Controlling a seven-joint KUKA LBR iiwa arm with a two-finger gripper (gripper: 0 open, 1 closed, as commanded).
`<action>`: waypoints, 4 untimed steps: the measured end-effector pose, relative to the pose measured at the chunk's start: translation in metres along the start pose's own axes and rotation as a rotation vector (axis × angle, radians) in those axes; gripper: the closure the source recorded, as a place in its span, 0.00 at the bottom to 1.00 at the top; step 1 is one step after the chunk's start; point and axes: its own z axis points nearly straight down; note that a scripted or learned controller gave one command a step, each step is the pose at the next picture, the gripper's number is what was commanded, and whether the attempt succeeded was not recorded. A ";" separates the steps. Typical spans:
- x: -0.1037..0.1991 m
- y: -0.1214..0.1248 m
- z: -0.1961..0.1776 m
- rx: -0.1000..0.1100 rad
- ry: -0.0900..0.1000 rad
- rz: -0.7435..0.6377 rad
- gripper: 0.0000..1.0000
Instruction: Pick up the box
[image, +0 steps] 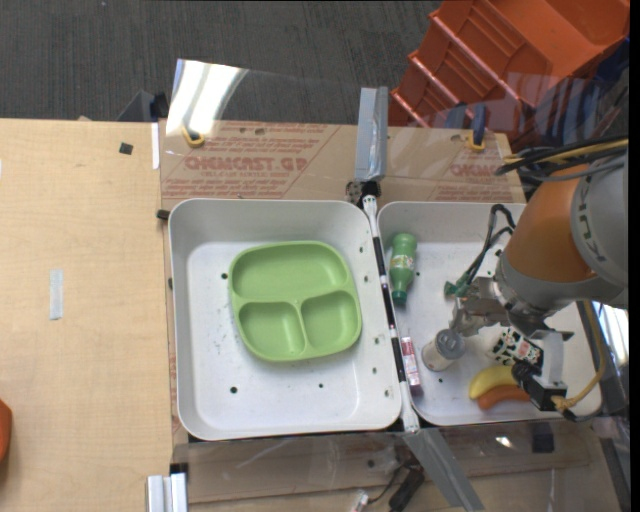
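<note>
Nearest the camera, a banana (497, 385) lies at the near edge of the right bin (432, 225). Just beyond it sits the box (517, 348), small, white with dark print, partly under the arm. End effector (447, 345) is lowered just left of the box, not on it; whether it is released or clenched cannot be determined. A green bottle (401, 265) lies farther back on the left. The left bin (190, 300) holds a green divided plate (295, 298).

A small white box (516, 347) with dark printed markings is lying tilted in the right bin (430, 225), toward its near right side, partly overlapped by the arm.
</note>
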 end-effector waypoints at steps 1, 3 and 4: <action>0.000 0.000 0.000 0.000 0.000 0.000 0.00; 0.005 -0.009 0.008 -0.003 0.001 -0.016 1.00; 0.005 -0.009 0.008 -0.003 0.001 -0.015 0.00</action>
